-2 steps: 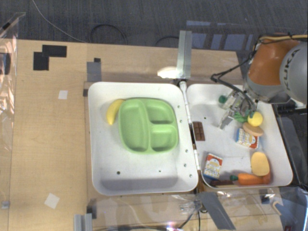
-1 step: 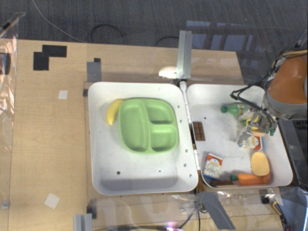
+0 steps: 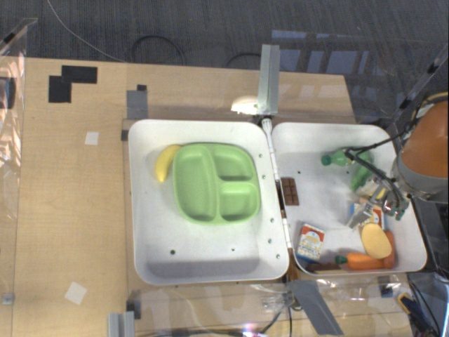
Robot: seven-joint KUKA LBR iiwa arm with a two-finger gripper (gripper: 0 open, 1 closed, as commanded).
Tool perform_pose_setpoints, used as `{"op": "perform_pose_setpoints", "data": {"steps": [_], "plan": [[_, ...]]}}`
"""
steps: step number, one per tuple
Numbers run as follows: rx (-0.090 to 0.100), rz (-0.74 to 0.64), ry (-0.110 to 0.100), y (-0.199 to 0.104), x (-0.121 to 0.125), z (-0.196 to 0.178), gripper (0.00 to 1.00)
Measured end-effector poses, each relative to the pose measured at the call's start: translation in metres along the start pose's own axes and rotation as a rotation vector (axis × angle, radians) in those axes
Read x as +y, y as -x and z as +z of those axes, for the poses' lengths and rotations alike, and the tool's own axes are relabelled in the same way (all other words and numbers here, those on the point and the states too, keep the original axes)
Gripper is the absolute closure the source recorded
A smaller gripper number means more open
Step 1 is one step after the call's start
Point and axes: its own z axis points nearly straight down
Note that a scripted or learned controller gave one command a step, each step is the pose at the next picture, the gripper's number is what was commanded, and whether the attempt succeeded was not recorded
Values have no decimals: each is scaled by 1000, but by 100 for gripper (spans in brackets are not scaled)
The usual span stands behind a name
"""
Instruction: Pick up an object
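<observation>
Several things crowd my gripper [image 3: 365,215] in the right bin [image 3: 309,142]: yellow lemon [image 3: 377,241] just below it, carrot [image 3: 363,261] beyond. I can't tell its opening; nothing visibly held. Crowding risks a glancing miss.

Lighting is bright and even, falling from overhead. The left bin [image 3: 203,265] carries a soft grey shadow across its near floor. A hard glare spot sits on the bench [image 3: 70,209] at the foot of the metal post [image 3: 269,76], just behind the bins. Clear panels give faint reflections at the left edge and upper right. The green divided plate [image 3: 214,182] and banana [image 3: 165,161] read sharp. Items in the right bin [image 3: 316,188] are softer, small details smeared. The dark floor [image 3: 175,12] beyond shows little texture.
</observation>
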Motion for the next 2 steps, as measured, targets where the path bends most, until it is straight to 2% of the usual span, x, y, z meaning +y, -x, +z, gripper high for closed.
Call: {"op": "perform_pose_setpoints", "data": {"steps": [1, 2], "plan": [[12, 223, -4, 86, 54, 2, 0], [6, 247, -3, 64, 78, 4, 0]]}}
